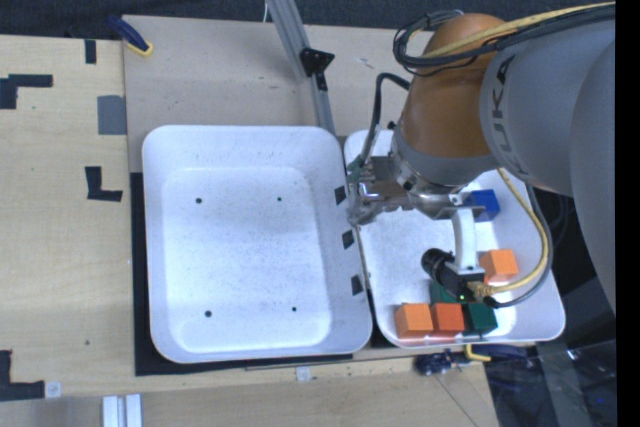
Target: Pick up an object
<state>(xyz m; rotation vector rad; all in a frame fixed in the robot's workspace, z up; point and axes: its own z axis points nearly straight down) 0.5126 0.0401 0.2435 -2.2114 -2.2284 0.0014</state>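
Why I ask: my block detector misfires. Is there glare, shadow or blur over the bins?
Camera view: light is even and soft; the left bin shows no glare; the arm hides much of the right bin, with little shadow under it; the orange blocks look slightly soft but distinct.

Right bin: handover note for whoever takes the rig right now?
Gripper: over the left side of the right bin, close to the wall next to the left bin. Grip state not readable; no block seen held.
Things: all in the right bin. Blue block at the right, lone orange block nearer the camera. Row along the near edge: end orange block, red-orange block, green block.
Done: nothing picked up yet.
Left: grasp and lift any one block.
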